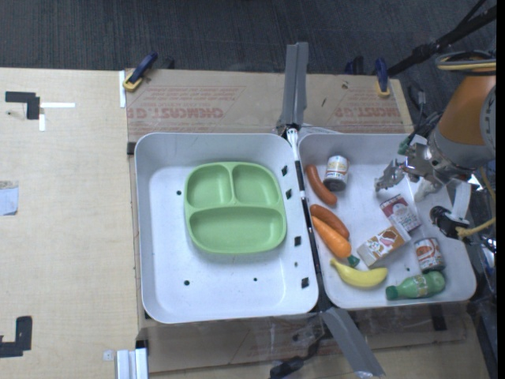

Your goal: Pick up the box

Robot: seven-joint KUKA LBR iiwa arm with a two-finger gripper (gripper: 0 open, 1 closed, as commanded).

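Note:
A small carton box [381,245] with a brown and white print lies tilted in the right bin [465,287], between the carrot and a red-labelled can. A second small red and white pack [398,212] lies just above it. My gripper [397,177] hangs over the right bin's upper right part, just above the red and white pack and a short way up from the carton box. Nothing is visibly held in it.
The right bin also holds a tin can [336,172], two sausages [321,185], a carrot [331,238], a banana [359,275], a red-labelled can [427,253] and a green bottle [416,287]. The left bin [158,290] holds a green divided plate [234,208].

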